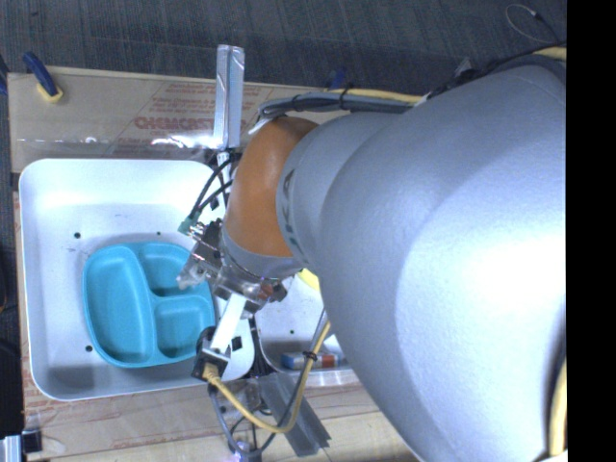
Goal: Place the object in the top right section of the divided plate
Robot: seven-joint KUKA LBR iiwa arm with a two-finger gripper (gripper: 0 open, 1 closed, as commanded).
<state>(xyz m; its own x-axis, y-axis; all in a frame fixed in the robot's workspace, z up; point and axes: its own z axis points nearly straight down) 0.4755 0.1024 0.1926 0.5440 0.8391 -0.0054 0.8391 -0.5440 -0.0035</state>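
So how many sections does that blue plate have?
3. The blue plastic divided plate in the left white bin has one long section on its left and two smaller ones on its right, upper and lower. The grey arm hides part of its right edge.

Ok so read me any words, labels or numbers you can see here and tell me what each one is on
Red print on the cardboard sheet behind the left white bin: mirrored and blurred, too faint to read.
Blue divided plate: no text visible.
Arm: no readable label.

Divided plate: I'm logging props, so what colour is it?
The divided plate is light blue, seen in the camera view.
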